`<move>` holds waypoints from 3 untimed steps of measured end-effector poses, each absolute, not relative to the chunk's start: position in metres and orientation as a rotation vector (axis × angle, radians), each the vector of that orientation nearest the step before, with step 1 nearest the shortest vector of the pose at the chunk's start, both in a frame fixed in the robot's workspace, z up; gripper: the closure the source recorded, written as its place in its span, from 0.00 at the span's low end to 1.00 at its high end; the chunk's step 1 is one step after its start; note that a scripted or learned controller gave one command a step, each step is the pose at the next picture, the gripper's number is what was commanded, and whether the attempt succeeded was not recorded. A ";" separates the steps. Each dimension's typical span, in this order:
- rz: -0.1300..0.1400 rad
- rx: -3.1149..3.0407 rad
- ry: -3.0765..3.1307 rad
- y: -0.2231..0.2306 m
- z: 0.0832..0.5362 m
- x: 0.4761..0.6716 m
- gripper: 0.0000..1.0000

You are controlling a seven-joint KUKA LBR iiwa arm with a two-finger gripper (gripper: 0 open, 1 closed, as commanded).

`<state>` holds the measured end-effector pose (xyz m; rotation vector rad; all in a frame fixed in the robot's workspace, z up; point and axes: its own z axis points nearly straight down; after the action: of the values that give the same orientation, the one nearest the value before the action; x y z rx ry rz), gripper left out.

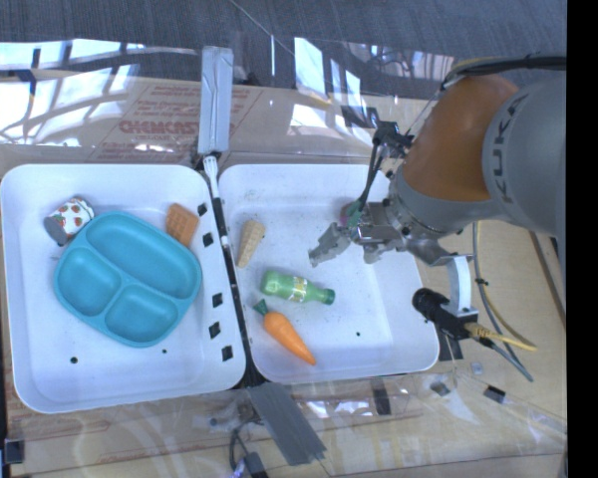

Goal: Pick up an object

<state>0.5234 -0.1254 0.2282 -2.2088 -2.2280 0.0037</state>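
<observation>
1. Far left, in the left bin (20,297): a small grey and white toy with red spots (68,219), lying near the upper left corner, touching or just beside the blue plate's rim.
2. Next, a blue divided plate (128,277) with three compartments, resting flat across the middle of that bin.
3. Just beside the plate's upper right edge: an orange waffle-like piece (182,223), close to the divider between the bins.
4. Across the divider, in the right bin (399,352): a pale ice cream cone (249,241), lying tilted near the bin's left wall.
5. Lower and to the right: a green bottle (296,289) on its side, cap toward the right.
6. Just below the bottle: an orange carrot (287,335) with a green top, lying at a slant, near but apart from the bottle.
7. Right of these, above the bin floor: the gripper (329,249), fingers spread apart with nothing between them, up and right of the bottle.
8. Far right: the grey arm (523,157) with its orange band.
</observation>
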 end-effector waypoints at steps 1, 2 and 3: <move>0.000 -2.210 -2.231 -0.124 0.094 0.477 0.00; -0.003 -2.207 -2.234 -0.096 0.112 0.561 0.00; 0.005 -2.209 -2.224 -0.105 0.092 0.475 0.00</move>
<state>0.4750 -0.1045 0.0920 -2.2093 -2.2244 0.0052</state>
